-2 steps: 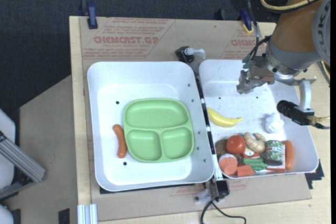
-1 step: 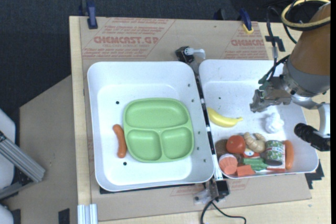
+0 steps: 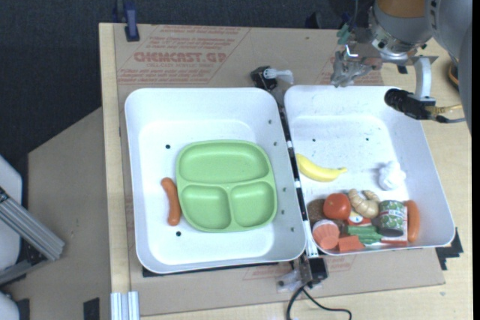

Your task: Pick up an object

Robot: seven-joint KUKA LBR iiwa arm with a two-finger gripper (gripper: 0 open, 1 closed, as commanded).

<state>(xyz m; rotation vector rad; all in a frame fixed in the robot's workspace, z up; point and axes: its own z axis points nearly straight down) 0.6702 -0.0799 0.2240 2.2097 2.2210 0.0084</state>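
Observation:
The right bin (image 3: 337,112) holds a yellow banana (image 3: 321,170) near its left wall and a small white crumpled piece (image 3: 390,176) to the right. In its near corner lies a pile of toy food: a red tomato (image 3: 337,206), a beige knobbly piece (image 3: 365,200), a green can (image 3: 391,215), an orange carrot (image 3: 412,221) and a red slice (image 3: 328,234). My gripper (image 3: 348,73) hangs over the far rim of the right bin, well away from the food, with nothing seen in it.
The left bin (image 3: 142,161) holds a green divided plate (image 3: 225,185) and an orange-red sausage (image 3: 172,201) beside it. A black fixture (image 3: 264,76) sits at the far end of the seam between the bins. A black part (image 3: 405,103) juts over the right bin's far-right rim.

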